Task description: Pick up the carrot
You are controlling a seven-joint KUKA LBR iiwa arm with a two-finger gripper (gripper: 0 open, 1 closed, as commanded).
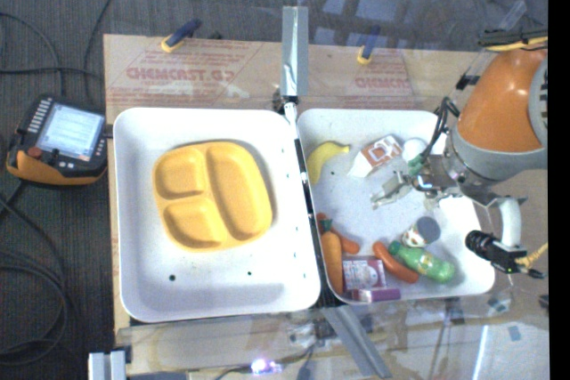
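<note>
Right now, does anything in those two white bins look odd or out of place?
Nothing looks spilled or broken. The right bin is a jumble, and the carrot lies jammed against its left wall. The yellow tray sits slightly askew in the left bin.

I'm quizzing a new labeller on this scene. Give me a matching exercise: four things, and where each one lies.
Things:
1. carrot
2. banana
3. yellow tray
4. green bottle

Places:
A. left bin
B. right bin, far left corner
C. right bin, along its left wall, near end
D. right bin, near right part

Pairs: 1-C, 2-B, 3-A, 4-D
</note>
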